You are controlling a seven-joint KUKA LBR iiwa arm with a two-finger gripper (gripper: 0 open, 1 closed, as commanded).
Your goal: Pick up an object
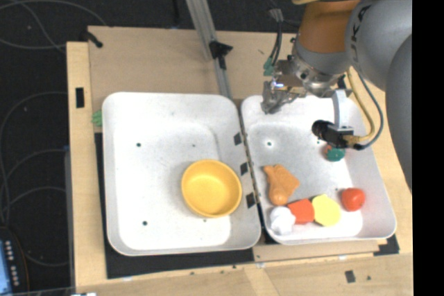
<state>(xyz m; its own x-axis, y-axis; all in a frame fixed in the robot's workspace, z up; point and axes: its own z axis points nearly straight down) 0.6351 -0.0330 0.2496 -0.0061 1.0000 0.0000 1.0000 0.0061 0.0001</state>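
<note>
Two white bins, left bin (139,121) with yellow bowl (210,188), right bin (298,132) with small toys, claw (272,102) state unclear

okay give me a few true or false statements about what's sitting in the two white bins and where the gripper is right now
1. The yellow bowl sits in the left bin. True.
2. The gripper hangs over the far end of the right bin. True.
3. The red ball lies in the left bin. False: it lies in the right bin, near its right wall.
4. The yellow bowl is full of toys. False: nothing shows inside it.
5. The tan toy lies in the right bin, close to the divide between the bins. True.
6. The gripper is lifting the white ball. False: that ball rests at the right bin's near edge, far from the gripper.
</note>
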